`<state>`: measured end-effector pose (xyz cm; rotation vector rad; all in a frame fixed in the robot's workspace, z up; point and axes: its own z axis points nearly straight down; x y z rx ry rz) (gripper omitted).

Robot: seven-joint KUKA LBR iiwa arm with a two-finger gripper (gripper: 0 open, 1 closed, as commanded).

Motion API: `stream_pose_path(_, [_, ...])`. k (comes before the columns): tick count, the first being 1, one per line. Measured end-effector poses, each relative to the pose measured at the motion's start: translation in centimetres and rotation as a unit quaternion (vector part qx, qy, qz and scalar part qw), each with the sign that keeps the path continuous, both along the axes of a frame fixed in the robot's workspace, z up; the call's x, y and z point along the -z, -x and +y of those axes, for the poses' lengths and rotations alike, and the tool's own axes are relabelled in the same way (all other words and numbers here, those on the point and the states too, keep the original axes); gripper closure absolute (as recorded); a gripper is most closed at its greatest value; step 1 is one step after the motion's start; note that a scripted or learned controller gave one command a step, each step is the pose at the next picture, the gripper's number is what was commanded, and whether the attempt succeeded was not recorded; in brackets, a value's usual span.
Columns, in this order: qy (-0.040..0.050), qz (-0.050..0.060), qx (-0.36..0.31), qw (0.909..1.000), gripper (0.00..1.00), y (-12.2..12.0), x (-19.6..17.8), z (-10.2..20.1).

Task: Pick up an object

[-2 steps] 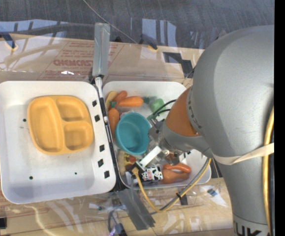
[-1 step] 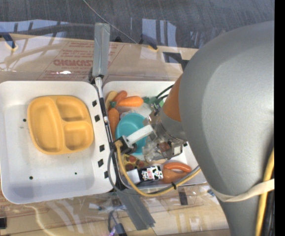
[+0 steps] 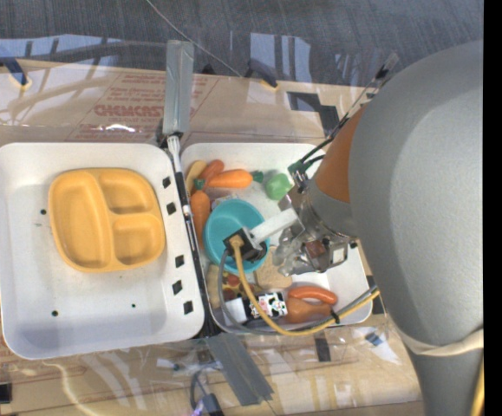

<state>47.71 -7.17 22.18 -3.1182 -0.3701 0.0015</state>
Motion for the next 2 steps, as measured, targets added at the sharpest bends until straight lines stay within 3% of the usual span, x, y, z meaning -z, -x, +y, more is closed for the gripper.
stream_pose_path(1, [-0.0016, 0.004, 0.007, 1.0000, 1.00, 0.1, 1.2, -2.0])
stream_pose_path(2, [0.0003, -0.001, 0.013, 0.9999, 1.00, -2.5, -4.4, -5.3])
